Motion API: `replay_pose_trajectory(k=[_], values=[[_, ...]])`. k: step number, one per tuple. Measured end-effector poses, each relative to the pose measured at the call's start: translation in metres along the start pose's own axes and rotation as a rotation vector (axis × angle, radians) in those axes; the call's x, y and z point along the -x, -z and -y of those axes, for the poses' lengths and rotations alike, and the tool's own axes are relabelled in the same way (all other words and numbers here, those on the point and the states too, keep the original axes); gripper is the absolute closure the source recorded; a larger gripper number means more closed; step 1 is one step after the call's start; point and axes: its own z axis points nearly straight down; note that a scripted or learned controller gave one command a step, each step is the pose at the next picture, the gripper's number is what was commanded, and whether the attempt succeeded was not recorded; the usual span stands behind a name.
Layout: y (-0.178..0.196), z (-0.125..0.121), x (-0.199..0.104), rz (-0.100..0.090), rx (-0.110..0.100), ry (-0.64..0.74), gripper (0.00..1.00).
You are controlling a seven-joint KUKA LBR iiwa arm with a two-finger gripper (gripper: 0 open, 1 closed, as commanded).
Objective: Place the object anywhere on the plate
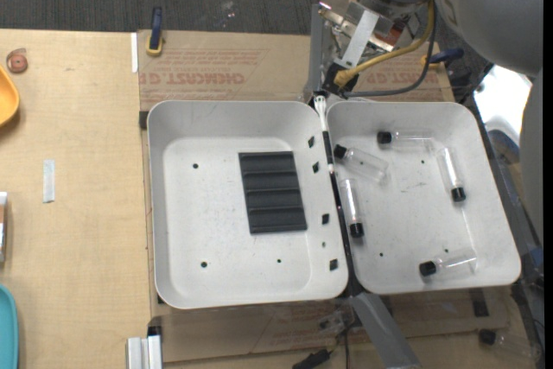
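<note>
A black ridged plate [272,192] lies flat in the middle of the left bin [173,272]. Several clear tubes with black caps lie scattered in the right bin [492,229]: one [361,163] near its back left, one [352,205] along its left wall, one [449,262] at the front right. My gripper [319,98] hangs at the back edge, over the seam between the two bins, away from the plate and above the nearest tubes. Nothing shows in its grasp.
Two more tubes [406,136] [450,171] lie toward the back and right of the right bin. The arm and its cables fill the upper right. Brown cardboard [225,69] lies behind the bins, and a wooden bench top [78,186] lies to the left.
</note>
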Motion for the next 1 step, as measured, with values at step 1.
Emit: replay_pose_trajectory(k=[1], values=[[-0.0627,0.0286,-0.0402,0.001,-0.002,0.347,1.0]])
